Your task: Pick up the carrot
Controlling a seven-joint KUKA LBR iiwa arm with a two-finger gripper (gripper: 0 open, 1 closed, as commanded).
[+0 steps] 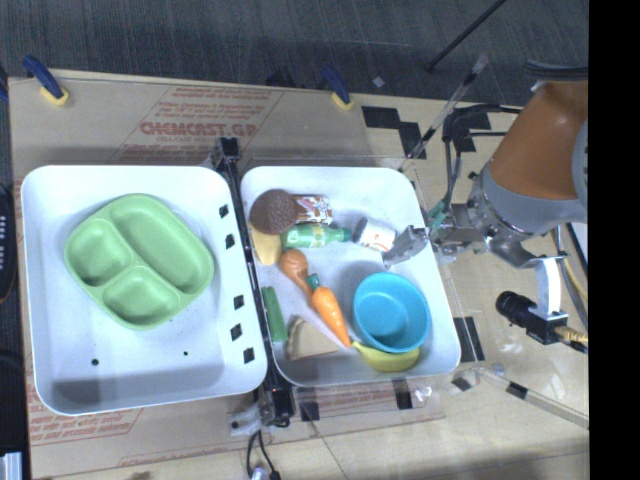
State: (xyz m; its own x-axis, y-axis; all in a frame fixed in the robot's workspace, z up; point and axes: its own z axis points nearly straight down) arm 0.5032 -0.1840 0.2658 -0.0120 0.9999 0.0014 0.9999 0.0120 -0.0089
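One carrot (328, 306) in the right bin (425, 223), pincer (405, 245) up-right of it, well apart, grip state unclear

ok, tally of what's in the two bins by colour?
Green: 3 – plate, bottle, stick
Orange: 1 – carrot
Blue: 1 – bowl
Yellow: 1 – bowl
Brown: 1 – round cookie
Mixed or unclear: 4, small items
Total: 11

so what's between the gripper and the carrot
In the camera view, bare white bin floor lies between the gripper and the carrot, with the blue bowl just beside that line.
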